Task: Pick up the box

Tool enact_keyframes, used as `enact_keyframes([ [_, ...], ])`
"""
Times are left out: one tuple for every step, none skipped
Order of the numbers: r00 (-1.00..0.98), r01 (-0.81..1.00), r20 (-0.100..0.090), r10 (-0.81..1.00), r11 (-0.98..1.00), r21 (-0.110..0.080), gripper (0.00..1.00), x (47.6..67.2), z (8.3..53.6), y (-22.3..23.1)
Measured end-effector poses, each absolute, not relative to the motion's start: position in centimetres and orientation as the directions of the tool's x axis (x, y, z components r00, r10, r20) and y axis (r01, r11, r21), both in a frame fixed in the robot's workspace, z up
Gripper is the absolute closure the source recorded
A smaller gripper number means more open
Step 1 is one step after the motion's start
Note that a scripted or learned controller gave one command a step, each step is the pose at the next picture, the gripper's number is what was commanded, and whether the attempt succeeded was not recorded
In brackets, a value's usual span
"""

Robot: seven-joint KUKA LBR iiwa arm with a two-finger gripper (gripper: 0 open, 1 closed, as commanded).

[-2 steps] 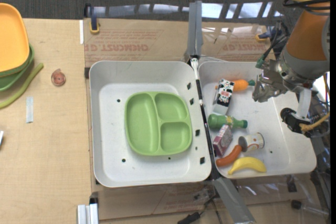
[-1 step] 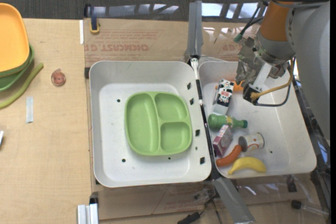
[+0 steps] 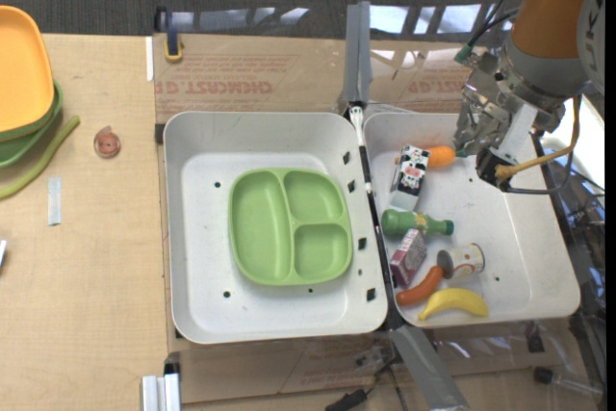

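1. The gripper (image 3: 478, 147) is seen above the far right part of the right bin (image 3: 539, 298); whether its fingers are apart or together cannot be told, since they are dark and partly hidden by the wrist.
2. Nothing is seen between the fingers.
3. A small carrot (image 3: 440, 156) lies just left of the gripper, near the far wall of the right bin.
4. The box (image 3: 412, 171), white with black patches, lies touching the carrot's left end, close to the wall that divides the bins.
5. A green bottle (image 3: 414, 225) is laid on its side nearer the camera than the box, its neck pointing right.
6. A purple carton (image 3: 408, 254) is found just below the bottle, with an orange-red sausage-shaped toy (image 3: 420, 287) beside it.
7. A small can (image 3: 468, 258) lies on its side to the right of the carton, and a banana (image 3: 454, 303) rests near the bin's front wall.
8. The left bin (image 3: 192, 207) is occupied by a green divided plate (image 3: 290, 226).
9. On the wooden bench (image 3: 87, 303), stacked orange and green plates (image 3: 21, 101) are seen at the far left.
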State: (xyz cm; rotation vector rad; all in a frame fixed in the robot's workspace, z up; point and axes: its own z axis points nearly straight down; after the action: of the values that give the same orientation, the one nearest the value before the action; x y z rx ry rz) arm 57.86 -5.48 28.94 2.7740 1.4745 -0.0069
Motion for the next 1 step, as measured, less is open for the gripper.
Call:
enact_keyframes([
  [0.691, 0.722, -0.005, 0.722, -0.691, -0.001, 1.00, 64.55, 31.99, -0.83],
])
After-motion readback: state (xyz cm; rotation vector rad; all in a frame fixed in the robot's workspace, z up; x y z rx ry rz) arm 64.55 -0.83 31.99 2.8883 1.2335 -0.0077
